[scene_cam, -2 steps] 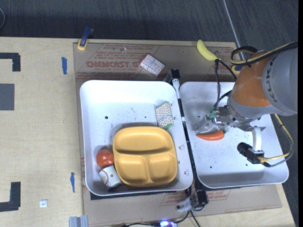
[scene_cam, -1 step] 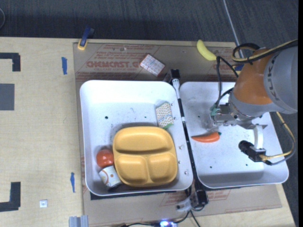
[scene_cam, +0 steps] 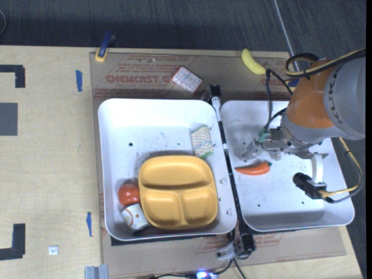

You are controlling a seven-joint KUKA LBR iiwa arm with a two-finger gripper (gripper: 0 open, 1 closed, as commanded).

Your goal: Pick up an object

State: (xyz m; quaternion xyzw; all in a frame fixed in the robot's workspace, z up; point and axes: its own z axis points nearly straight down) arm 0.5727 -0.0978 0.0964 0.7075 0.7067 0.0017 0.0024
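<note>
My end effector [scene_cam: 254, 151] hangs low in the right bin [scene_cam: 325, 217]; I cannot tell its state. An orange carrot-like toy [scene_cam: 254, 168] lies just below it, and a yellow divided tray [scene_cam: 177, 190] sits well off to its left.

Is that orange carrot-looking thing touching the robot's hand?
Cannot tell. In the camera view the hand hangs right above the orange carrot-like thing in the right bin, and their outlines meet, so no gap or contact shows plainly.

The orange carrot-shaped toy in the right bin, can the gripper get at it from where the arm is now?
Probably yes. The orange carrot-shaped toy lies alone on the floor of the right bin, with nothing on top of it, and the gripper hangs just above and beside it. The bin's left wall is near, which may crowd one side.
</note>
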